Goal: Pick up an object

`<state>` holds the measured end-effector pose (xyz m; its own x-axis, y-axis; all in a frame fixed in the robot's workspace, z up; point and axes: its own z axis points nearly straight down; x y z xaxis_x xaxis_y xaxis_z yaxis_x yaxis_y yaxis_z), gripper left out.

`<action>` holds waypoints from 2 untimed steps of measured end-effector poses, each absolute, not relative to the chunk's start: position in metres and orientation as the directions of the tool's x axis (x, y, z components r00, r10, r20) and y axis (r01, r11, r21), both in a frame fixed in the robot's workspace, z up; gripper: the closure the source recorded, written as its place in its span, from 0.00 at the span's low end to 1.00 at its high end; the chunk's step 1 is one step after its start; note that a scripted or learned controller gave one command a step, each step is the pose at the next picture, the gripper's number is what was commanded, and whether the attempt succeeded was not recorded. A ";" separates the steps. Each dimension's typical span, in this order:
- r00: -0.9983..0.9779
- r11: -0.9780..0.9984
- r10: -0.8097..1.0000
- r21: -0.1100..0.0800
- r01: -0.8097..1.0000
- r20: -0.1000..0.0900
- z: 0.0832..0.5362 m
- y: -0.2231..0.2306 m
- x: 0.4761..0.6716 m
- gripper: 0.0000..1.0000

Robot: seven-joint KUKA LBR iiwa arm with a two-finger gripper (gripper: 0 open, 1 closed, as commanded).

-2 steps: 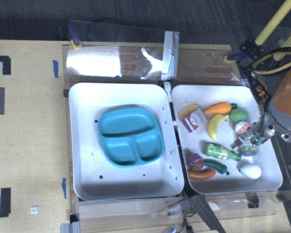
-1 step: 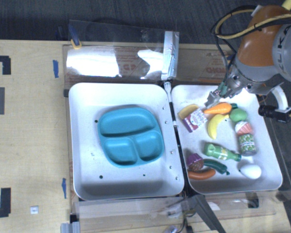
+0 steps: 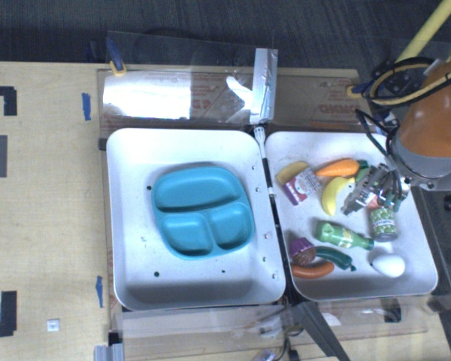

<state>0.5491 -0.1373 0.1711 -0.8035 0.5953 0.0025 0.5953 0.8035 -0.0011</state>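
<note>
Pale wooden bench top [image 3: 45, 224] carries two shallow white bins side by side, with dark carpet beyond its far edge. Over the right bin [image 3: 425, 277], near its right edge, the gripper [image 3: 370, 190] hangs low among the toys; whether its fingers are spread or closed cannot be told, and nothing is plainly seen between them. Touching or just beside it lie a yellow banana [image 3: 331, 195] and a small green-labelled can [image 3: 383, 222]. Toward the far edge sit an orange carrot [image 3: 337, 168] and a red-and-white packet [image 3: 302, 186]. Nearer the bin's front edge lie a green bottle [image 3: 344, 236], a white egg [image 3: 388, 265], a purple toy [image 3: 301, 248] and a red sausage [image 3: 313, 270]. Across the shared edge, the left bin [image 3: 128, 277] holds a blue divided tray [image 3: 201, 209] in its middle.
</note>
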 end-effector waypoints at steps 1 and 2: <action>-0.573 0.573 0.819 -0.003 0.819 0.004 0.190 -0.107 0.518 1.00; -0.460 0.460 0.888 -0.002 0.888 0.001 0.184 -0.068 0.538 1.00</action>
